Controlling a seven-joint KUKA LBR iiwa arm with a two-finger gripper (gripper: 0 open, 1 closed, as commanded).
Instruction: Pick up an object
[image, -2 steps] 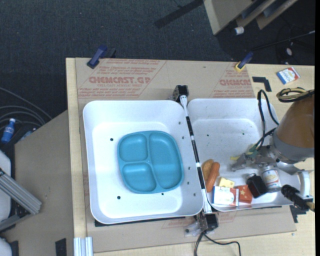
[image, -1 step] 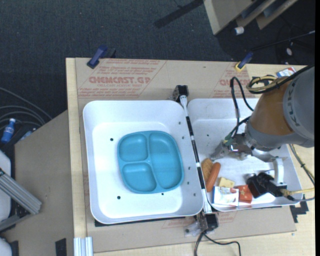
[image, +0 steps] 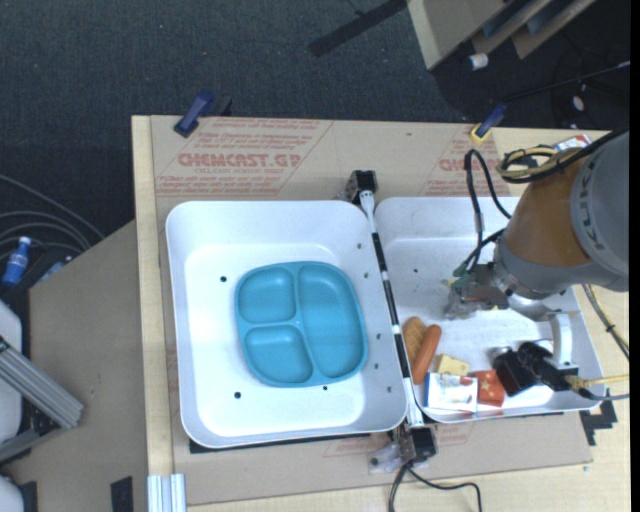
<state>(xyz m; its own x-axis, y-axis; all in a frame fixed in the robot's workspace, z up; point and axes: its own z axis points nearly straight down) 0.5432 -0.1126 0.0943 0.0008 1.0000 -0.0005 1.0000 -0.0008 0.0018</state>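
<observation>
Hotdog (image: 425, 350) untouched, arm (image: 548, 225) slanting into bin (image: 425, 235)

White left bin (image: 188, 300), white right bin (image: 420, 228); turquoise plate (image: 300, 322); orange sausage (image: 427, 348), tan bun (image: 411, 334); red-and-white carton (image: 453, 393)

Blue divided plate (image: 300, 323) smooth glossy plastic; white bins (image: 195, 330) matt plastic; bench (image: 160, 300) bare wood.

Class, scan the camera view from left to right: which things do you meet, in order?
Blue clip → blue plate → hot dog → red piece.
</observation>
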